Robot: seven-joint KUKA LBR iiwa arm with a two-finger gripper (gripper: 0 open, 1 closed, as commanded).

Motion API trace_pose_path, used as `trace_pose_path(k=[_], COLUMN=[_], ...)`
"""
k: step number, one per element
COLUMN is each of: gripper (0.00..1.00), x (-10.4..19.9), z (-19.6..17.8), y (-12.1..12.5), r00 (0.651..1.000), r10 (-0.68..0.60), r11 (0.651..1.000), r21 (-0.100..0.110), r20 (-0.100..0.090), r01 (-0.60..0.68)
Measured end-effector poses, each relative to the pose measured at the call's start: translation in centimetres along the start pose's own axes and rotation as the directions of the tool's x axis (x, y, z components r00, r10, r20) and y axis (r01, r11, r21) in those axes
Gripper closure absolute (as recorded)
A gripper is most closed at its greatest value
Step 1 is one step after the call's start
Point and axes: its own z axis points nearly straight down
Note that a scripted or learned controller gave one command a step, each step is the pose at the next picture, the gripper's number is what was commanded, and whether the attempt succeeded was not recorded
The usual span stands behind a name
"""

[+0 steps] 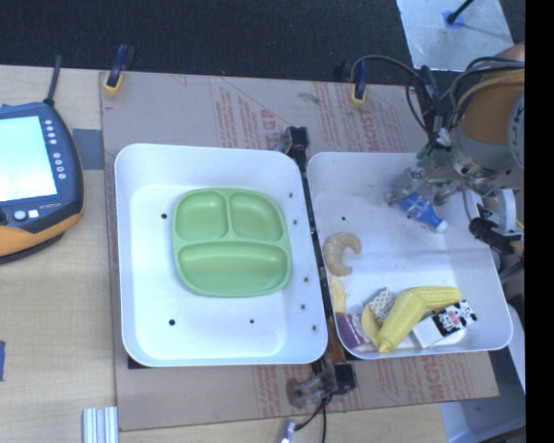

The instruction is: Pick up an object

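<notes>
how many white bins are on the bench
2. The left white bin holds a green divided plate; the right white bin sits beside it, holding the small objects.

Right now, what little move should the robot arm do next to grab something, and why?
Probably a short lift straight up to test the grasp. The gripper is down in the far right part of the right bin, right at a small blue thing. Whether it really holds it is unclear, and lifting would show that.
</notes>
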Motion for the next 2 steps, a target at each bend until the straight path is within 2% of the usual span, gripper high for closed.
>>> trace_pose_path(k=[1, 2], gripper=[1.0, 1.0], x=[0.0, 4.0], z=[-1.1, 0.1], y=[0.0, 0.0], r00=[1.0, 1.0], r10=[-0.001, -0.001], r11=[1.0, 1.0], r21=[0.0, 0.001], r20=[0.0, 0.001], r01=[0.001, 0.001])
